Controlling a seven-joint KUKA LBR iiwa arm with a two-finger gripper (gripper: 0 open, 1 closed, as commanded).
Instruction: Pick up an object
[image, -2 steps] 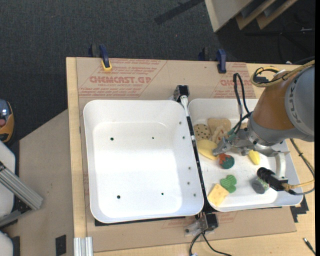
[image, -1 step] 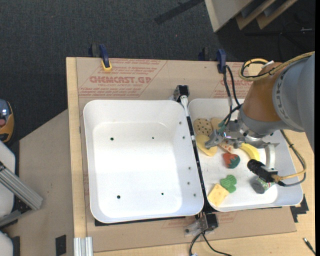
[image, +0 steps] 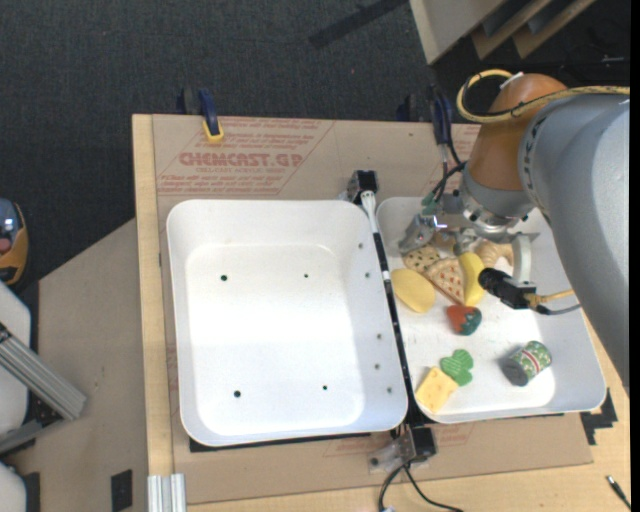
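My gripper (image: 464, 240) hangs low over the far end of the right bin (image: 575, 385), under the orange band of the arm (image: 505, 140). Directly below and in front of it lie a brown waffle-like cracker (image: 438, 270), a yellow lemon-shaped piece (image: 412, 290) and a yellow banana-like piece (image: 473, 280). Closer to the front are a red fruit with a green top (image: 463, 320), a green toy (image: 459, 364), a yellow wedge (image: 435, 389) and a grey-green can (image: 526, 362) lying on its side. I see nothing lifted off the bin floor.
The left bin (image: 200, 230) sits beside the right one, the two sharing a dividing rim (image: 388, 300). A black part with a yellow cable (image: 505, 288) reaches over the right bin's middle. The arm's grey body (image: 590, 200) covers the bench's right side.
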